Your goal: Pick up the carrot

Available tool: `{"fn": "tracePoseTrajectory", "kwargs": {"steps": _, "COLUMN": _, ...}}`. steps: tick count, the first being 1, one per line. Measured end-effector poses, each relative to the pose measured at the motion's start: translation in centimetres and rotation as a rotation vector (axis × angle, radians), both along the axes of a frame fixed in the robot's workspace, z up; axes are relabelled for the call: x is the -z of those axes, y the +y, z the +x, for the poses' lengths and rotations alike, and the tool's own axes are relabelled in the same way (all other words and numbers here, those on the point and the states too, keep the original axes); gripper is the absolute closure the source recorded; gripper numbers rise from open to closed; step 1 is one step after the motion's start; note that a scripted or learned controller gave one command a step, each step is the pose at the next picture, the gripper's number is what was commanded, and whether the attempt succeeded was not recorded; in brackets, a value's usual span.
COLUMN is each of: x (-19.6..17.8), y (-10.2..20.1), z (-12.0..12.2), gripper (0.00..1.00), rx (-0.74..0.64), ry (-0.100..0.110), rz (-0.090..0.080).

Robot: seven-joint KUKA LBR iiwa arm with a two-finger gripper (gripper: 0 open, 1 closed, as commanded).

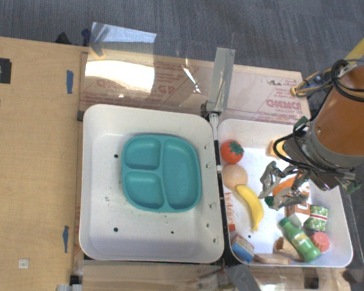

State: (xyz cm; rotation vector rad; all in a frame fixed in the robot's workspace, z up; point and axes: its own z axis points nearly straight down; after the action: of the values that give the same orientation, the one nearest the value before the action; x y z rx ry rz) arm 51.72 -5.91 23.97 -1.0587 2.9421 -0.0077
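Near edge first: right bin front rim at 6 o'clock, w/ a blue-red block in its 7 o'clock corner, a wood piece beside it, then green bottle, red cap & a green-white carton packed toward 5 o'clock. Mid-bin: banana lies w/ its long axis running abt 11 to 5, a tan ball just above it, tomato further back at 10 o'clock. Gripper sits over bin centre-right, fingers pointing down-left; an orange sliver, prob. the carrot, shows right btwn the metal fingers, long axis seeming to run abt 8 to 2, mostly hidden by the hardware. So jaws look narrow & set abt the carrot, but I can't tell from this slant whether they truly pinch it or just straddle it. Room: banana is near at the gripper's 8 o'clock, carton & bottle crowd at 5; clearest exit is straight up. Right wall is near the arm; divider btwn bins is well apart at 9. Far side: left bin holds a teal tray, well apart from all this. Judgement: grasp step in hand, lift not yet done; risk is carrot slipping out.
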Motion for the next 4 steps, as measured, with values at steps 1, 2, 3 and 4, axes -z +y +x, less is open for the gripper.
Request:
{"fn": "tracePoseTrajectory", "kwargs": {"steps": 1, "x": 12.6, "y": -6.5, "z": 1.1, "gripper": 1.00, "rx": 0.155, "ry": 0.009, "rz": 0.002}}
{"fn": "tracePoseTrajectory", "kwargs": {"steps": 2, "x": -0.6, "y": -4.6, "z": -2.0, "gripper": 1.00, "rx": 0.073, "ry": -0.002, "rz": -0.001}}
{"fn": "tracePoseTrajectory", "kwargs": {"steps": 3, "x": 5.5, "y": -5.5, "z": 0.2, "gripper": 1.00, "rx": -0.432, "ry": 0.015, "rz": -0.001}}
{"fn": "tracePoseTrajectory", "kwargs": {"steps": 4, "x": 2.1, "y": -0.5, "z": -2.1, "gripper": 1.00, "rx": -0.413, "ry": 0.010, "rz": -0.002}}
